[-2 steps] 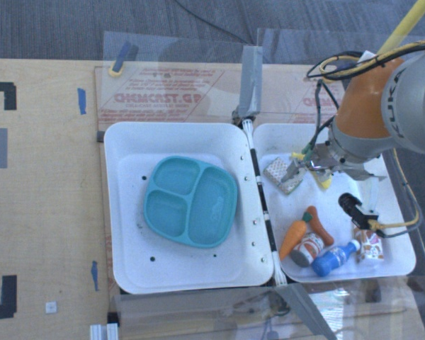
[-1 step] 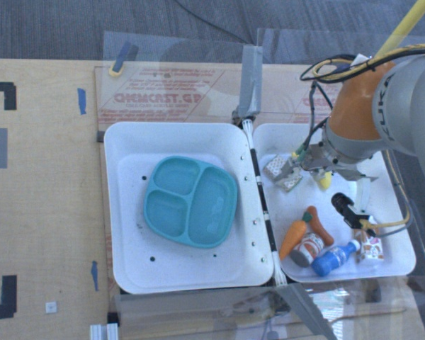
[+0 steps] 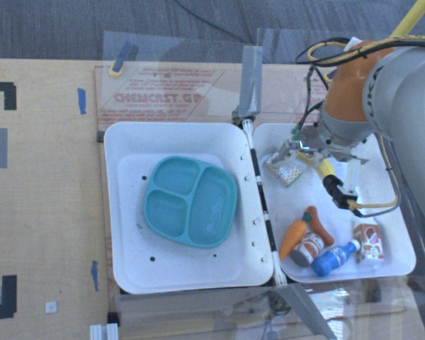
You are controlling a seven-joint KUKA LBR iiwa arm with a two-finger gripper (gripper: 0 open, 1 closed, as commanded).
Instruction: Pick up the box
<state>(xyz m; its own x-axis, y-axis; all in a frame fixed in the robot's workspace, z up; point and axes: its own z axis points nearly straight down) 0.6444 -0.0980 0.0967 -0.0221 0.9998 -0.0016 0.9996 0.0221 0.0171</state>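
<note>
A small pale box (image 3: 290, 173) with a speckled pattern lies tilted in the upper left of the right bin (image 3: 393, 261). My gripper (image 3: 289, 154) hangs right over its upper edge, reaching in from the right below the orange wrist band. It is either touching the box or just above it; the view does not settle which. A second small box, a brown and white carton (image 3: 369, 241), lies at the bin's lower right, well away from the gripper.
Near the right bin's front lie two toy carrots (image 3: 293, 236) (image 3: 319, 224), a small can (image 3: 310, 248) and a blue bottle (image 3: 334, 258). A teal divided plate (image 3: 191, 201) sits in the left bin (image 3: 120, 190). The ridge between the bins runs just left of the gripper.
</note>
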